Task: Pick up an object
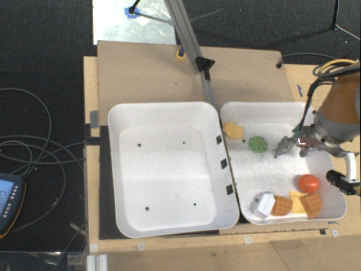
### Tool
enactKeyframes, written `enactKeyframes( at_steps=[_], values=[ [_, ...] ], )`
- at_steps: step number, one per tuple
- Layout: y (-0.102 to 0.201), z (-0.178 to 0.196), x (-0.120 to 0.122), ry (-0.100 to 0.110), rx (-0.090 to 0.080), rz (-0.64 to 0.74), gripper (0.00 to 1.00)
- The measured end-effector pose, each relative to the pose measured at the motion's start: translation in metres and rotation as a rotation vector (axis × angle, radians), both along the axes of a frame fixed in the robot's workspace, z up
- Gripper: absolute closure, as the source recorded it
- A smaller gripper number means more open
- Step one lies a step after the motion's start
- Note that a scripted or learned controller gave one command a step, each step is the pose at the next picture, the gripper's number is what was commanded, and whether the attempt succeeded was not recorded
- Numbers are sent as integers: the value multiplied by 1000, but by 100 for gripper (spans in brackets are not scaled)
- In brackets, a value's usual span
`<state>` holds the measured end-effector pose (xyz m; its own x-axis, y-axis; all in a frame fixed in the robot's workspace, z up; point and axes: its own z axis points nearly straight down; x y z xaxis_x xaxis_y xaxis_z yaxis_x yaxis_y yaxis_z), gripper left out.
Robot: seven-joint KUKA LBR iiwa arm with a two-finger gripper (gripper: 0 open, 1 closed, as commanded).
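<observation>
The right bin (282, 114) holds several small objects. A yellow piece (233, 131) lies near its back left corner, with a green broccoli-like piece (258, 144) just to its right. A red ball (308, 182) sits toward the front right. Along the front wall lie a white object (262, 205), two orange waffle-textured pieces (281, 206) (312, 203) and a flat yellow slab (297, 196). My gripper (285, 147) hangs over the right bin's middle, a short way right of the green piece and apart from it. I see nothing in the gripper.
The left bin (121, 151) stands beside the right one, their walls meeting at black clips (224, 164). A slanted grey pole (186, 27) crosses the back of the bench. The arm's orange band (341, 103) rises over the right bin's far right edge.
</observation>
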<state>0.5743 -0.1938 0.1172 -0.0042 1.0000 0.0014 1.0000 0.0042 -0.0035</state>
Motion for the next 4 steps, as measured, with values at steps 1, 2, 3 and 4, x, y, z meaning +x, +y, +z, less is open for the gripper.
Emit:
enactKeyframes(
  at_steps=[1, 2, 3, 4],
  values=[
    [0, -28, 0, -3, -1, -3, 0],
    [0, -15, 2, -8, -2, -3, 100],
    [1, 29, 4, -9, -3, 0, 100],
    [-4, 82, -3, -11, -4, -2, 100]
  ],
)
